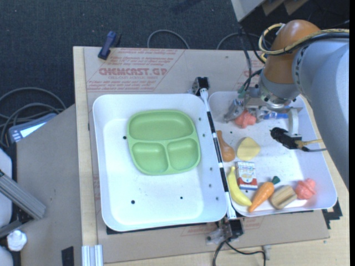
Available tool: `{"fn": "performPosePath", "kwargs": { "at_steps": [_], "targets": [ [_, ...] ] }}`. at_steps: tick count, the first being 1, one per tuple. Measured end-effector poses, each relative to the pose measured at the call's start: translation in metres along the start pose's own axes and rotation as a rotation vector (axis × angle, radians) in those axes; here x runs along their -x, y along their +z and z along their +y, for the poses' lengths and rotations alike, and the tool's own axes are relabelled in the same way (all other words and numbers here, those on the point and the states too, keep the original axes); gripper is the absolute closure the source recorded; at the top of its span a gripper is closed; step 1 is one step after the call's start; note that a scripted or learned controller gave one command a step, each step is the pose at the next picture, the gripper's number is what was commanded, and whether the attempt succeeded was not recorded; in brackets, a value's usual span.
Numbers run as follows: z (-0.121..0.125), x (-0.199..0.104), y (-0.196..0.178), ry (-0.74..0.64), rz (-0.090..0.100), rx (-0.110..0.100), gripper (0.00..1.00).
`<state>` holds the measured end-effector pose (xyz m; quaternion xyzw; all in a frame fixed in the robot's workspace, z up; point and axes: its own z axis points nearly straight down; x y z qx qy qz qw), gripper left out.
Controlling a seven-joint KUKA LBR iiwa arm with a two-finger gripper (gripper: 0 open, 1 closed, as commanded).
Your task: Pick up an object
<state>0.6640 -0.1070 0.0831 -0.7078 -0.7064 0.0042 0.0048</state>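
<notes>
Tool [248, 111]: low at the back of the shallow white right bin [321, 170], over a small pink toy [246, 119]; whether it is gripping or apart, I cannot tell.
Right bin: yellow banana [236, 188], orange carrot [260, 195], yellow lump [248, 148], small carton [246, 175].
Left bin [111, 193]: green divided plastic plate [164, 141].

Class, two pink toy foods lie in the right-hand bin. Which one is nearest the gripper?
The pink toy at the bin's far end, directly beneath the gripper. The other pink piece lies at the bin's near right corner, beside the bread roll.
</notes>
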Motion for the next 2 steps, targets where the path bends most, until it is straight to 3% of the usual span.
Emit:
{"fn": "performPosePath", "kwargs": {
  "at_steps": [1,2],
  "targets": [
    [0.000,0.000,-0.010,0.001,-0.001,0.000,1.00],
    [-0.040,-0.071,-0.102,-0.003,0.000,0.012,1.00]
  ]
}}
